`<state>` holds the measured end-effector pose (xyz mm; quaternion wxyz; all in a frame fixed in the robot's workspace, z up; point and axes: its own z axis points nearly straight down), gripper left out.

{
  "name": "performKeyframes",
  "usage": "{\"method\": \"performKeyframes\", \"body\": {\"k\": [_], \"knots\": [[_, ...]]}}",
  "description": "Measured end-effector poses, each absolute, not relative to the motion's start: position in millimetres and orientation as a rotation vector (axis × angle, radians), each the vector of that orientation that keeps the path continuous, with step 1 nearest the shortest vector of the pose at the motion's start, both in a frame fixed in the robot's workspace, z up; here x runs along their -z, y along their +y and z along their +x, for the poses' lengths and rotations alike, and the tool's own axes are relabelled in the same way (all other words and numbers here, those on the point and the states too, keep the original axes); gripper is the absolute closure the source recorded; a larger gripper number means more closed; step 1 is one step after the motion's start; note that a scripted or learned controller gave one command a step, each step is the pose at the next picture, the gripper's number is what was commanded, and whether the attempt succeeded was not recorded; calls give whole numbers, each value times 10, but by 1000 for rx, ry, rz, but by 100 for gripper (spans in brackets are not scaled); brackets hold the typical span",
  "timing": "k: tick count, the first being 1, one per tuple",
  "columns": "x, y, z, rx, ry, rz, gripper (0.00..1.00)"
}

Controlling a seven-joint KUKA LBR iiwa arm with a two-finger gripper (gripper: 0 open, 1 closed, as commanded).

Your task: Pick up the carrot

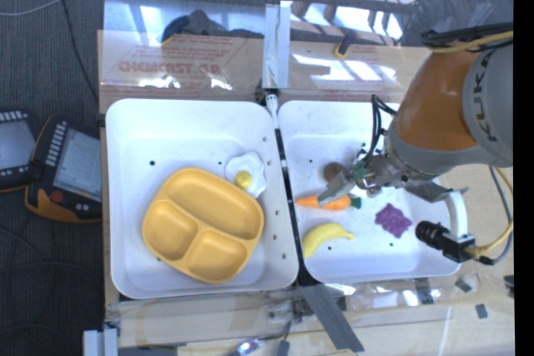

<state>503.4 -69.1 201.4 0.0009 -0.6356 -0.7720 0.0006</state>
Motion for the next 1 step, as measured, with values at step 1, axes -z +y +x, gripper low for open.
{"method": "performKeyframes", "body": {"k": [1], "knots": [[-1818,-578,5453,-6,-2186,-2253,0]]}}
